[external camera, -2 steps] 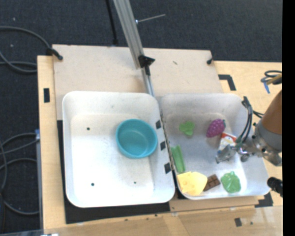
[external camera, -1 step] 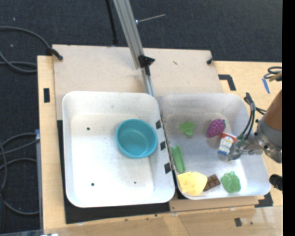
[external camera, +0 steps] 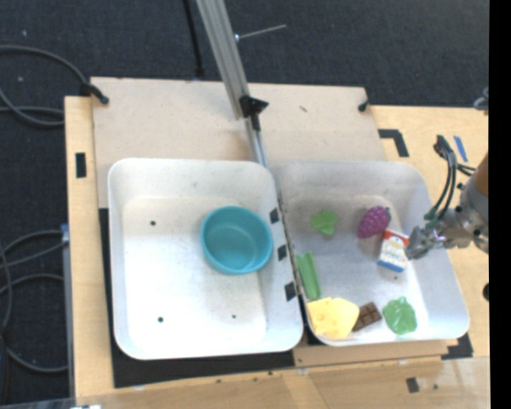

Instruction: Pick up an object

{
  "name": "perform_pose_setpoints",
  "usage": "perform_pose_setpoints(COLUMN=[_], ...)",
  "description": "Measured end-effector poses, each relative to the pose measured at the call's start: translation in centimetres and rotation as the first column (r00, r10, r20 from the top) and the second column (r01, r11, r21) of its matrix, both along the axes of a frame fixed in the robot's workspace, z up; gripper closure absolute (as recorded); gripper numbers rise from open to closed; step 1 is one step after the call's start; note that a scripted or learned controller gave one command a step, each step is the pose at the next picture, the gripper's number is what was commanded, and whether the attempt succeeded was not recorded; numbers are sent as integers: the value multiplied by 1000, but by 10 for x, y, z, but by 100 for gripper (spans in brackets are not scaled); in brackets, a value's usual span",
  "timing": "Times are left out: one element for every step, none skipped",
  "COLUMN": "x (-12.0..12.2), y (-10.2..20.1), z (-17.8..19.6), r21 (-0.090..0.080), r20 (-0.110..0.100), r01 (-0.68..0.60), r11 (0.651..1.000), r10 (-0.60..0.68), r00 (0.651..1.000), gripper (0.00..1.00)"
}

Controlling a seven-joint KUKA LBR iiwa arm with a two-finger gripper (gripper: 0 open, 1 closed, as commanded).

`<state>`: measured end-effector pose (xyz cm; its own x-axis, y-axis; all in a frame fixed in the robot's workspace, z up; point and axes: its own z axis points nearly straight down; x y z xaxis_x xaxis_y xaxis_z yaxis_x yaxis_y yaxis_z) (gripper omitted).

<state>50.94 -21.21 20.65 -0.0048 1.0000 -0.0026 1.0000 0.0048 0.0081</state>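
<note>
The gripper [external camera: 422, 242] is approaching the small carton [external camera: 393, 251] lying in the right bin [external camera: 349, 181], beside the purple grapes [external camera: 374, 221]; its pincer state cannot be told. Next move is calling for descent, then closing

Small carton [external camera: 393, 252] (tilted) in right bin [external camera: 358, 177]

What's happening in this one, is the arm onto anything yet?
The arm reaches in from the right, its end effector at the right bin beside a small white carton. Whether it has a grip on the carton can't be told. Purple grapes, green pieces and a yellow piece lie in that bin. The left bin holds a blue bowl.
</note>
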Motion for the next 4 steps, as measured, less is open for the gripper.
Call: perform_pose_setpoints(x=[1,27,38,59], y=[-1,52,110,161], z=[15,21,15,27], r21=[2,4,4,4], r20=[-4,-5,-8,-6], r01=[0,-4,-3,-4], r11=[1000,1000,1000,1000], r10=[0,4,3,4], r00=[1000,1000,1000,1000], gripper=[100,100,100,100])
